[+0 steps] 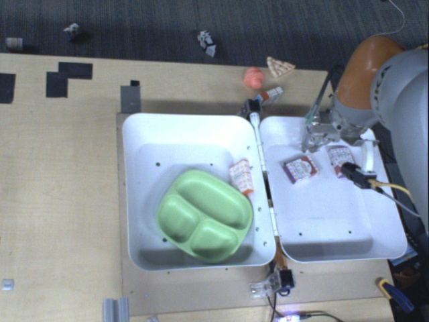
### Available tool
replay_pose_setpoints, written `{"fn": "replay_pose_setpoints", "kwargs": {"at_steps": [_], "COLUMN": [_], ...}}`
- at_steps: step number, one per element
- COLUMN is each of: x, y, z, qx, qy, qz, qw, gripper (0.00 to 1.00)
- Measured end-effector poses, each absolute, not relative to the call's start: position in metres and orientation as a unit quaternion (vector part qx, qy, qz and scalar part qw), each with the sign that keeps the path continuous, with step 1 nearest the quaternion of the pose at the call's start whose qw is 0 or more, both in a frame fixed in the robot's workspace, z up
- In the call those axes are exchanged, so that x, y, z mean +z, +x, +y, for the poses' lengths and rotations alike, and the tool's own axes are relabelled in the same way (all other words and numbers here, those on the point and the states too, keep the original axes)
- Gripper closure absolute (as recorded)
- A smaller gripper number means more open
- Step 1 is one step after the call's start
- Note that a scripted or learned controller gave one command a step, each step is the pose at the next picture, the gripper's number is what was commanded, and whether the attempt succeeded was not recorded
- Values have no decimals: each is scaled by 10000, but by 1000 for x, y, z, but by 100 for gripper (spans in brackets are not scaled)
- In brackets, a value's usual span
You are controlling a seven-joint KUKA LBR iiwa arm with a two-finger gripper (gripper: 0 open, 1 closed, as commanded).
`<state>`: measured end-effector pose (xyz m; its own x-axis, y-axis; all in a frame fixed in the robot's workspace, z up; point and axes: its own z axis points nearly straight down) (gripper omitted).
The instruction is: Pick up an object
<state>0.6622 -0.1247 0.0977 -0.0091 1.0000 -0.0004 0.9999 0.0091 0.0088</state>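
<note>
- Green divided plate [204, 213] in left bin [134, 180]: rigid, light, smooth; rim is likely the only grip.
- Small packet [299, 169] flat in right bin [335, 247]: light, thin, likely crinkly; pinch an edge.
- Gripper [315, 139] just above the packet; jaw state cannot be told.

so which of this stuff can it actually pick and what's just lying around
Job:
- green plate, left bin
- sachet beside the plate
- red packet, right bin
- white packet by the pincer

Lying about:
- orange ball and pizza-slice toy behind the bins
- small bits on the carpet
</note>
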Motion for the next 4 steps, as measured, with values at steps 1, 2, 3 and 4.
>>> {"fn": "replay_pose_setpoints", "kwargs": {"at_steps": [1, 2, 3, 4], "x": [98, 86, 99, 98], "y": [662, 625, 627, 627], "z": [-125, -104, -104, -104], "qx": [29, 17, 42, 41], "qy": [7038, 7064, 7061, 7060], "qz": [7104, 7078, 7081, 7082], "qw": [31, 19, 50, 47], "gripper": [0, 0, 100, 0]}}
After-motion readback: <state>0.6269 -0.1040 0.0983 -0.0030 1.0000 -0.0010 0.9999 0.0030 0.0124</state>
